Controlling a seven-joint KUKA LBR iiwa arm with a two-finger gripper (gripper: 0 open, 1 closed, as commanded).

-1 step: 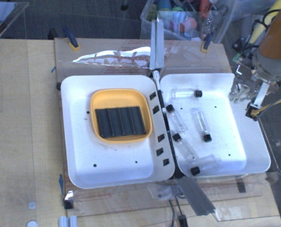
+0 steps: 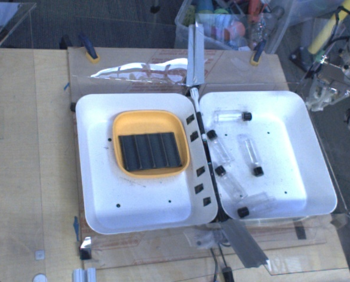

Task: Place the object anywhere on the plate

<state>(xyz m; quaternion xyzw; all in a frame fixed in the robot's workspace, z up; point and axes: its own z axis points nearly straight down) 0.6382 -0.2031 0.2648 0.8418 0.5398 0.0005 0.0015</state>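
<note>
Front edge: a grey metal strip point(image 2: 245, 247) lies on the bench at 6 o'clock of the right bin point(image 2: 316, 157), nearest the camera.
Task's thing: a dark ridged block point(image 2: 150, 151) lies flat inside the yellow plate point(image 2: 123, 123), slightly towards the plate's 6 o'clock, in the left bin point(image 2: 95, 175).
Long axis: runs about 9 to 3 o'clock, the 3 o'clock end a touch higher; its ridges run about 12 to 6.
Right bin contents: several clear vials point(image 2: 250, 153) with black caps, scattered, well apart from the plate.
Gripper point(image 2: 323, 93): apparently the pale mechanism beyond the right bin's 2 o'clock corner, too blurred to assess.
Progress, judged: placement looks complete.
Step in hand, judged: hold clear of both bins; any re-entry should come from above, away from the plate rim, so the block is not nudged.
</note>
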